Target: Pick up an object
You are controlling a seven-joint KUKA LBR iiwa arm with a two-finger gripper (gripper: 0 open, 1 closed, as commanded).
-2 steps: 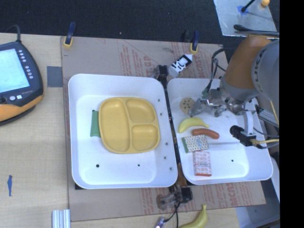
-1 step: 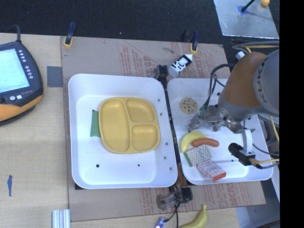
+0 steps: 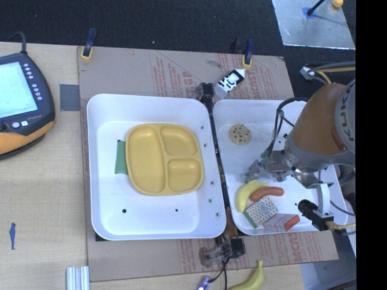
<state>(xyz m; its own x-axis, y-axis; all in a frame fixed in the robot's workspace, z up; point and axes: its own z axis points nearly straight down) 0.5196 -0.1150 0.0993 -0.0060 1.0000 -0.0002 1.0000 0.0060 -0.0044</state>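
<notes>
From my console the arm (image 3: 323, 132) fills the right middle of the frame: a broad rounded orange band, with grey casing below and beside it. Part of the white KUKA lettering runs down the grey shell at the far right edge. A thin dark cable loops off the upper left of the orange section. Lower left of it sits the gripper (image 3: 257, 171), a cluster of dark grey metal parts, too small for me to read detail.
</notes>
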